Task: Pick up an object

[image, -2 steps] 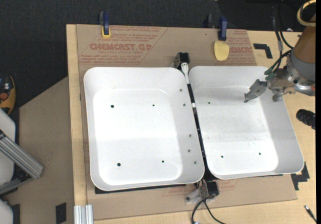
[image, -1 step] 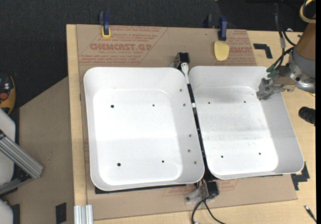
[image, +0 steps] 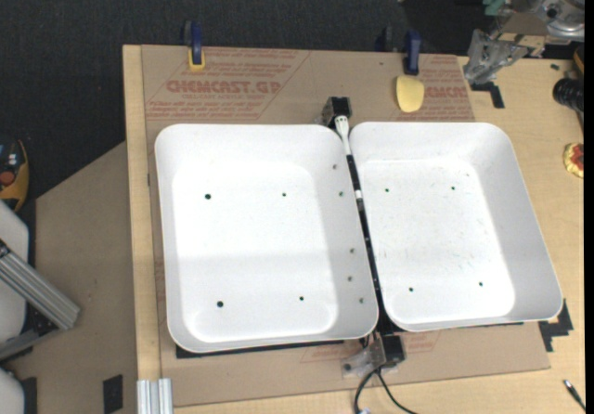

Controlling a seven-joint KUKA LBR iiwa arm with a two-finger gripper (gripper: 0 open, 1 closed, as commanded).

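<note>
- Pale yellow rounded lump (image: 409, 94), on the table beyond the right white bin (image: 520, 217): likely light, soft; grip its narrow sides.
- End effector (image: 489, 58) hangs near; grip state unclear.

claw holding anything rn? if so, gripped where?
Nothing visibly held. The claw hangs over the bench's top right corner, outside both bins, with no object seen between its fingers. A yellow object lies apart on the board above the right bin.
</note>
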